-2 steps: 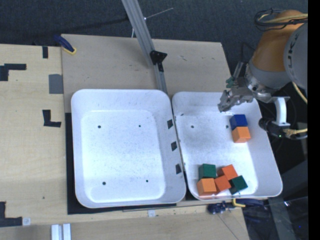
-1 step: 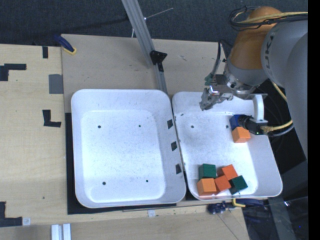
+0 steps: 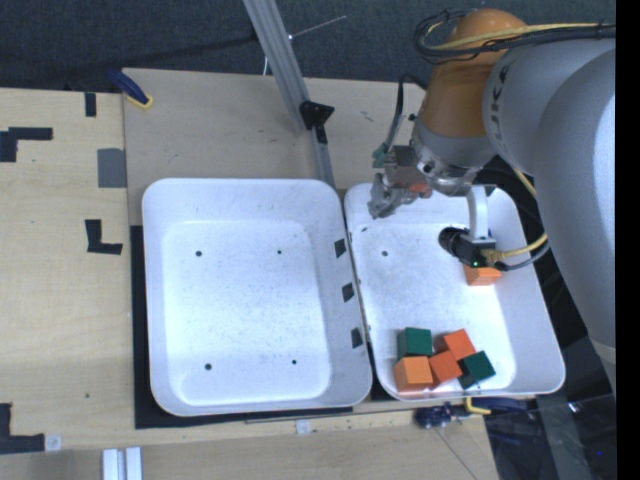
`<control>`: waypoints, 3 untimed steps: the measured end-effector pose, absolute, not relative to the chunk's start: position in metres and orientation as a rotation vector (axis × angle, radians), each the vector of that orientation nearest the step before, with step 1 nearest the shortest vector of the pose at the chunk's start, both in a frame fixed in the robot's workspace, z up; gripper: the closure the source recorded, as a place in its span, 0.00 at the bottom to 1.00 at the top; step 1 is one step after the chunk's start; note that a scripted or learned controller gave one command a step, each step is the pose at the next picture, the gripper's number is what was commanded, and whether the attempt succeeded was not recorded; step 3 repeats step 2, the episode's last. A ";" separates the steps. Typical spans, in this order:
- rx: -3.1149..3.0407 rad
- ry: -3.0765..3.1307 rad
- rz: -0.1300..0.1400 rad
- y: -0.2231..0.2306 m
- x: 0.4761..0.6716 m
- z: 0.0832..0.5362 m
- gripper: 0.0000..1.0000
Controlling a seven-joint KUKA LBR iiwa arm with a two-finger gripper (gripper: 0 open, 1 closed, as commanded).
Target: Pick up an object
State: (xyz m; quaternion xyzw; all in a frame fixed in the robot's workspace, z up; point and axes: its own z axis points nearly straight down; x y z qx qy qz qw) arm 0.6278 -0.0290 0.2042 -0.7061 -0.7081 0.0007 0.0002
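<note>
The two-finger gripper is seen over the right shallow white bin's far-left rim; whether its fingers are clenched cannot be told. Orange and green blocks are clustered against the near wall

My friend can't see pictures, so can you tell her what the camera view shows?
A grey and orange robot arm reaches in from the right, its claw over the far end of the right white bin. A cluster of orange and green blocks lies at that bin's near end, another orange block sits farther back, and the left white bin sits alongside.
</note>
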 end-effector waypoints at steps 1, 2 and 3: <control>-2.213 -2.229 -0.003 0.022 0.643 0.222 1.00; -2.213 -2.228 -0.003 0.073 0.658 0.232 1.00; -2.213 -2.228 -0.003 0.073 0.658 0.232 1.00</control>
